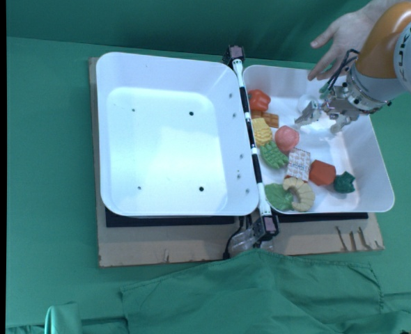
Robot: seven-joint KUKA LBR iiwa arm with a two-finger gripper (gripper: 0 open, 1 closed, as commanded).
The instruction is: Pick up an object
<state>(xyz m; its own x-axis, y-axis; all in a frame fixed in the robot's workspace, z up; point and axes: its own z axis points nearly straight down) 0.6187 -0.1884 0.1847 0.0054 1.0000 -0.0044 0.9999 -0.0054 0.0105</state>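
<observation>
Since the toys crowd the left and lower part of the right bin [376, 186], we judge that the gripper [325, 119], hovering over bare floor near the bin's upper right, must travel left and slightly down toward the pink round toy [286, 138], its nearest target; its fingers look spread and empty, though blurred.

Two bins sit side by side on a board [157, 250] that lies on the worktop [45, 152]. The left bin [167, 134] holds no items. The right bin [373, 179] holds a cluster of toy food pieces [289, 160] along its left half, next to the divider rail [251, 145]. The gripper [324, 115] is over the right bin's far area. A human hand [341, 40] is behind that bin.
</observation>
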